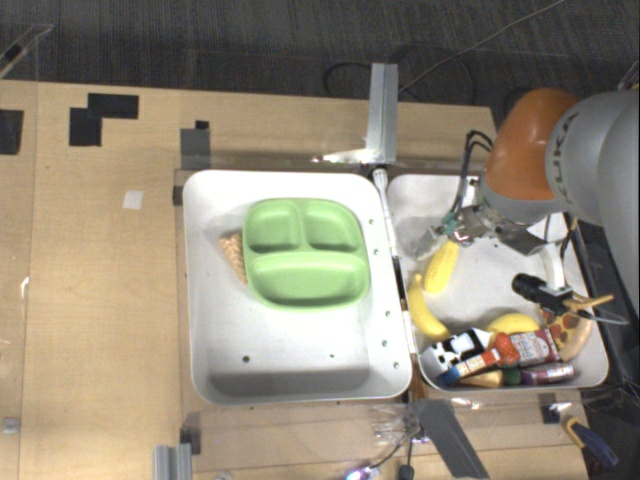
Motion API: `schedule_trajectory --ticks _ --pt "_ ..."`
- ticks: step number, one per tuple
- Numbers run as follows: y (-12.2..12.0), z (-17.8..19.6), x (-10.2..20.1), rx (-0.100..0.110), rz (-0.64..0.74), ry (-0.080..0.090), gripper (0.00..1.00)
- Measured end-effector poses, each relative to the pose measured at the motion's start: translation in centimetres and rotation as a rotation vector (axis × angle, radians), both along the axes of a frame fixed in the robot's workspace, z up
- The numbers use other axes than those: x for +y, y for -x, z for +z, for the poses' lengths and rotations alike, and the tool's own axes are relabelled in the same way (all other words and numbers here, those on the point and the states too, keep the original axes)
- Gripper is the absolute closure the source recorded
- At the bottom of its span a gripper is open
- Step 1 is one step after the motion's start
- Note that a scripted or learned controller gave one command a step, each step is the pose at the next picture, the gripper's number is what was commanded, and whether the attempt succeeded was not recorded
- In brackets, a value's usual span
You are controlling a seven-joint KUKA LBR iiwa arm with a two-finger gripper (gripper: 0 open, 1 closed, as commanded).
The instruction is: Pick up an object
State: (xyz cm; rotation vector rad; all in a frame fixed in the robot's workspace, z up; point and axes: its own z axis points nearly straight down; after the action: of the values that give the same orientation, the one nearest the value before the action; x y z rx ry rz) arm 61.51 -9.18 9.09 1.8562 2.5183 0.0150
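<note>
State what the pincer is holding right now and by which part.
Cannot be told. The pincer sits at the upper tip of the corn cob in the right bin, but a grip isn't visible.

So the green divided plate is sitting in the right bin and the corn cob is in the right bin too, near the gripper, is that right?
Not quite. The camera view shows the green divided plate in the left bin, not the right. The corn cob is indeed in the right bin, just below the gripper.
</note>
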Motion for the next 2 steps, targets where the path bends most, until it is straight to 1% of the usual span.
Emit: schedule_trajectory --ticks 1,2 --pt "-2.4 9.6 1.2 0.009 -0.229 -0.003 0.00" --pt "-5.1 9.5 4.0 0.010 -0.210 -0.002 0.00"
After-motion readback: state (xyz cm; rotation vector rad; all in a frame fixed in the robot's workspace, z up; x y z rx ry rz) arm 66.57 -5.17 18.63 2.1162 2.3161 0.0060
